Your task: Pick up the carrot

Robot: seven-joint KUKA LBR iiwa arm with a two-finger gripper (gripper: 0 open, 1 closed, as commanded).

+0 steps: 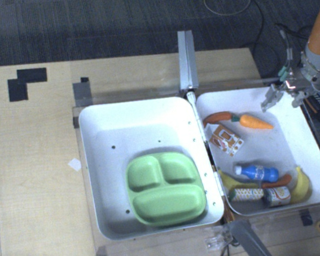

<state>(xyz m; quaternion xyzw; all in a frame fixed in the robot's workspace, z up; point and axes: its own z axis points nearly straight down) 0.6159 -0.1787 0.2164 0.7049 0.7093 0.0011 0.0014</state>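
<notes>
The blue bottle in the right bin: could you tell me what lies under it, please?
The blue bottle lies across a yellow banana and a small can at the right bin's near end. A red item pokes out beside it; how much more it covers is hidden.

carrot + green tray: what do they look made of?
Carrot: likely moulded plastic toy; uniform orange, smooth, green stub end. Green tray: likely matte plastic; single flat colour, rounded moulded compartments, soft sheen. Neither certain from look alone.

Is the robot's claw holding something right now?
No, nothing. The gripper hangs open over the right bin's far corner, apart from the carrot.
</notes>
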